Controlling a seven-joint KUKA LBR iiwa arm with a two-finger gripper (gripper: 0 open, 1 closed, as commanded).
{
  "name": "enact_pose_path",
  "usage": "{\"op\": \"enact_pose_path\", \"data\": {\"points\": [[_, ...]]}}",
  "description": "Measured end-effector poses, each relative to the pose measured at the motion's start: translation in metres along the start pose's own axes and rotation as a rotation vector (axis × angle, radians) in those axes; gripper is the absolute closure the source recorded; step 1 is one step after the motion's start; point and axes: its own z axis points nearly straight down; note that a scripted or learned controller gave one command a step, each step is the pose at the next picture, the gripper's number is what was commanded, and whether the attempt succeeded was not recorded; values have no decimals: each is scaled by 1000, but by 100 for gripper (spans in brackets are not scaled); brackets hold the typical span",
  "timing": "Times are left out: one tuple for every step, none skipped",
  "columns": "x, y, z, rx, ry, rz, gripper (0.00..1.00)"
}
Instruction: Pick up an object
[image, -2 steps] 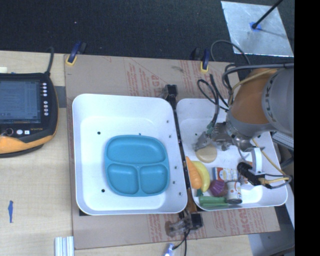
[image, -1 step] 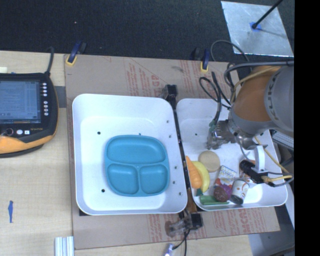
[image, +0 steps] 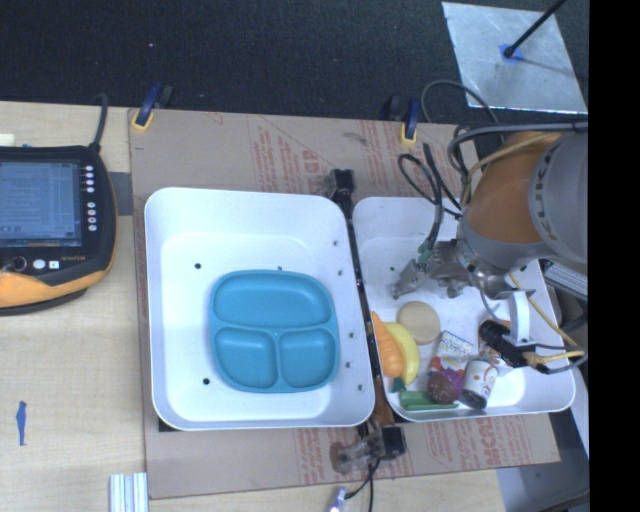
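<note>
Hovering hand (image: 432, 277) just above round cookie (image: 418, 322)

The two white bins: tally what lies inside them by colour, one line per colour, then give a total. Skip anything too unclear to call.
Blue: 1, the divided plate in the left bin
Yellow: 1, the banana in the right bin
Orange: 1, the carrot
Beige: 1, the round disc
Green: 1, the flat piece
Total: 5; the small packets beside them are too unclear to sort.
</note>
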Motion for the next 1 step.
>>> {"op": "enact_pose_path", "data": {"points": [[-4,1,-148,-4,3,5,0]]}}
